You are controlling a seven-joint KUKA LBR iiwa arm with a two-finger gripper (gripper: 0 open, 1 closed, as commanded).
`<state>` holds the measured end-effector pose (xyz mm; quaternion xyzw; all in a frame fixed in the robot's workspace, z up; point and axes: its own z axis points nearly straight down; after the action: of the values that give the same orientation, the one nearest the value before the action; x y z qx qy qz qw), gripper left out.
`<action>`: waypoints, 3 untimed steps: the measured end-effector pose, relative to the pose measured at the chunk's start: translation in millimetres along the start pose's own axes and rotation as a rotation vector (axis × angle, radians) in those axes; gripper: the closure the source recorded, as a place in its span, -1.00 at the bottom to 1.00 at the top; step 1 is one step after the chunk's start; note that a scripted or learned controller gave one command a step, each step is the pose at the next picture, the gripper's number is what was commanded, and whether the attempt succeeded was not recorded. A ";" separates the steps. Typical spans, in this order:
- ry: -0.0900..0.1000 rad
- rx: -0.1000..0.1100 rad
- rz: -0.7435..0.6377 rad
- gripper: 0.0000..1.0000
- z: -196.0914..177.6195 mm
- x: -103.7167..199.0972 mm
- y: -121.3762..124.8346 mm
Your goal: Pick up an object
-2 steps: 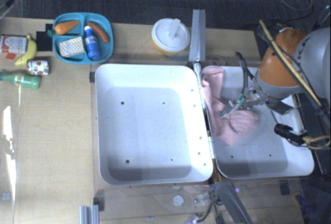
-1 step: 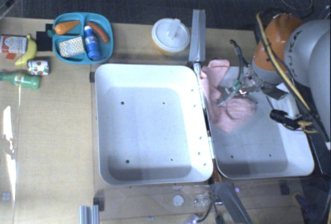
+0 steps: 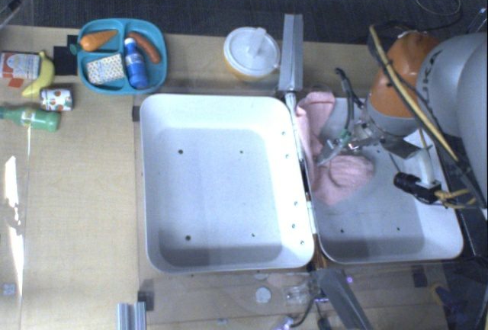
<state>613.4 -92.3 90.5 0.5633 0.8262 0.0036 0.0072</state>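
A pink, soft-looking object [image 3: 347, 172] lies in the right bin [image 3: 396, 245], near its left wall. A second pink piece [image 3: 314, 116] rests against the bin's upper left corner; whether the two are joined I cannot tell. My gripper [image 3: 338, 145] is low over the gap between them, right at the top edge of the lower pink object. The grey arm with its orange band [image 3: 404, 65] comes down from the right and hides part of the bin floor.
The left bin [image 3: 221, 104] sits beside the right one, with a metal divider post [image 3: 290, 54] at their far junction. Beyond the bins stand a white lidded cup [image 3: 252, 52] and a blue tray of toy food [image 3: 122, 56]. A banana [image 3: 40, 77], can and green bottle lie far left.
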 end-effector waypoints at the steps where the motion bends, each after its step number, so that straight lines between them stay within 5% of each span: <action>1: 0.001 0.002 -0.017 -1.00 -0.4 -7.3 -54.0; 2: 0.002 0.001 0.177 -1.00 0.2 5.7 -10.4; 3: -0.001 0.001 0.111 -1.00 -0.3 -36.0 -59.4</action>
<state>571.3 -147.5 90.2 0.6085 0.7935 0.0034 0.0071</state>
